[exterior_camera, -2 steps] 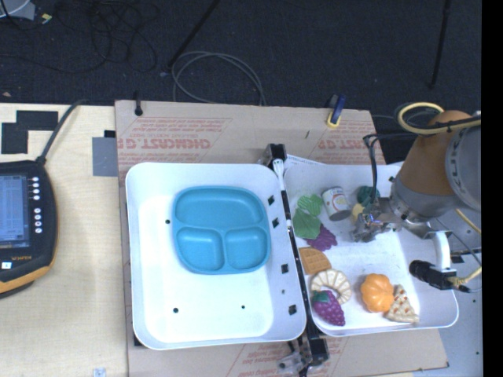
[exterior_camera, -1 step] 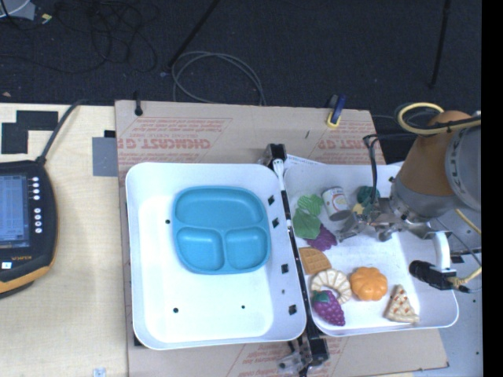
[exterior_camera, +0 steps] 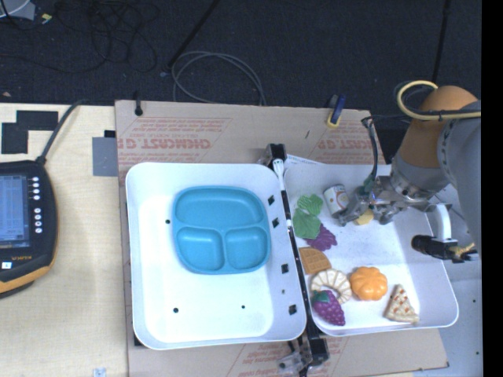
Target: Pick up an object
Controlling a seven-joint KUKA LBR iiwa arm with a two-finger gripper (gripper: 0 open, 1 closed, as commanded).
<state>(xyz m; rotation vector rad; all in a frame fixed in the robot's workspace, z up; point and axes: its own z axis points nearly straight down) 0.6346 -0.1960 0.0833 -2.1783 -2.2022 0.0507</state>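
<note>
Claw (exterior_camera: 363,209) is down low in the right bin (exterior_camera: 428,309), up toward that bin's far edge, and it's too blurry and cluttered there for me to tell if it's spread or pinched, so I won't guess. No specific target is named, so it's any of the toys: a small whitish can-like thing (exterior_camera: 336,198) and a yellow bit (exterior_camera: 364,219) sit right at the claw, with the green leaves (exterior_camera: 307,215) and a purple piece (exterior_camera: 325,238) just beside them toward the divider. Risk as I see it: with things packed that close, closing could catch two at once or just nudge the can away and come up with nothing. The divider wall between the bins is also near, so a sideways slide could jam stuff against it. Easier pickings look like the orange pumpkin (exterior_camera: 368,282) and the pizza-like wedge (exterior_camera: 401,305) near the near edge, with bare floor around them. The left bin holds just a blue divided tray (exterior_camera: 220,230), loads of room.
</note>
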